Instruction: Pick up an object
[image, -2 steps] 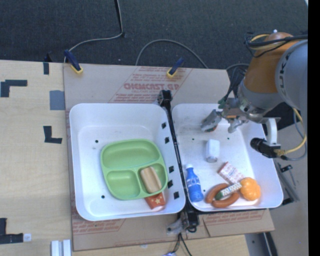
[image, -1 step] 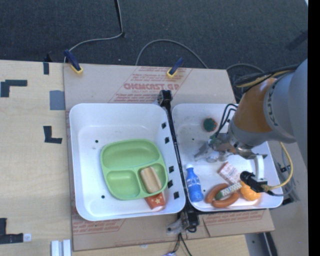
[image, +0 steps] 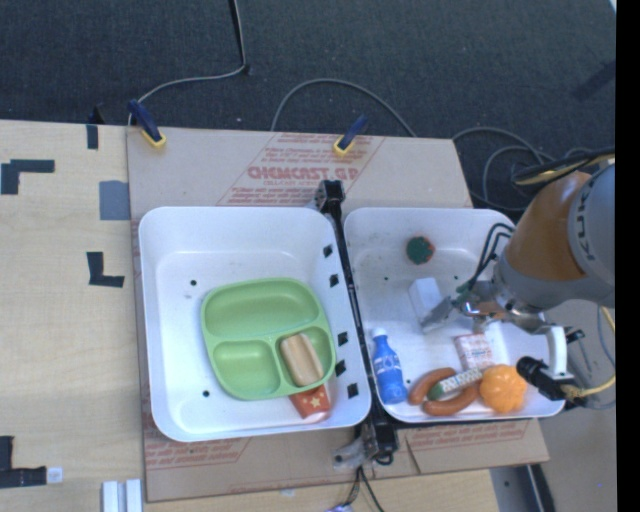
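Claw (image: 440, 318) of mine sits in the right bin (image: 390, 222), a little right of the frame's centre, its metal tips angled down toward the lower left. Whether they are spread or pinched I cannot tell from this slant; nothing shows between them. Just above the tips lies a small pale grey block (image: 425, 293), touching or nearly touching them, and I judge that to be the thing I am going for. It looks light and stiff, with flat faces, so I would take it across two opposite sides, low and square; on the smooth white floor it may skid away if one tip arrives first.

Other choices lie toward the lower right of the frame: a blue bottle (image: 386, 367) on its side by the bin's left wall, likely to roll; a sausage (image: 447, 391) along the bottom edge, curved and probably soft; an orange (image: 502, 388) beside it, round and hard to pinch. A small dark ball (image: 419, 249) rests higher up. In the left bin, a green tray (image: 232, 320) holds a bun (image: 301, 359).
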